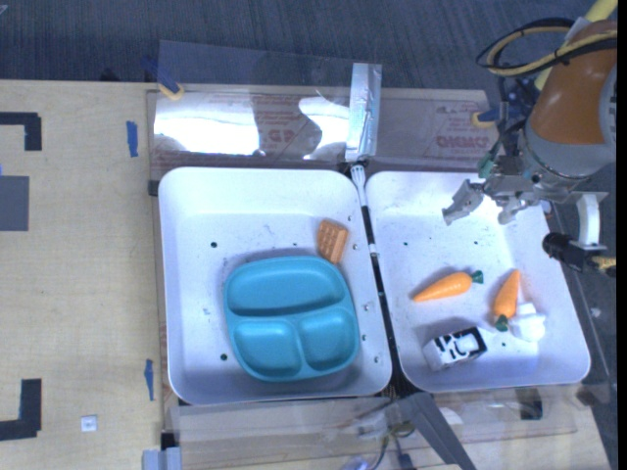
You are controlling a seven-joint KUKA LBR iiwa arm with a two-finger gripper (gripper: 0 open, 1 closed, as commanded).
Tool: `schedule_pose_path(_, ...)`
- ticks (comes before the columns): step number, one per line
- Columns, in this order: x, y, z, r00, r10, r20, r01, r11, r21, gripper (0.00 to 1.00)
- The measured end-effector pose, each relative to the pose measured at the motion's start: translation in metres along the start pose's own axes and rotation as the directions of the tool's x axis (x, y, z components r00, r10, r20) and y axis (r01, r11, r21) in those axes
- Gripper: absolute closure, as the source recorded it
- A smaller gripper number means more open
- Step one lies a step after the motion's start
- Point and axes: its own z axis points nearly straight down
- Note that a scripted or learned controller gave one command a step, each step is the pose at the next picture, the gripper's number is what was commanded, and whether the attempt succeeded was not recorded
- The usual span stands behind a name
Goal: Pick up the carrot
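Camera view, fixed overhead, slanted.

Bench: two shallow white bins side by side. Left bin (186, 262); right bin (549, 355).

Left bin contents: one blue sectioned tray (290, 314), occupying the near centre; one small orange-brown ridged piece (332, 240), lying just beyond the tray's far right corner, near the divider between the bins. Neither belongs to the task; both sit well apart from the arm.

Right bin contents:
- Carrot (447, 286), orange with a green stub end pointing right, lying on its side near the bin's middle, roughly crosswise. It is free on all sides, so probably the easier target.
- Second carrot (506, 296), lying tilted toward the right wall, green end near, touching or just beside a small white object (529, 325). Crowded placement would likely hamper a grasp there.
- One black-and-white item (458, 347), near edge of the bin, just nearer than the first carrot.

Arm: grey with orange band, entering from the right, over the far right part of the right bin.

Gripper (487, 205): fingers spread apart, nothing between them. It hangs farther than both carrots, apart from each; judged as an approach stage, jaws readied wide for descent.

Task status: neither carrot lifted.
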Motion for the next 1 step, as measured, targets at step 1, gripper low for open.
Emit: schedule_pose_path(1, -0.0014, -0.0838, 0.1028, 0.992, 0.123, 0.0, -0.123, 0.992, 0.0, 0.0)
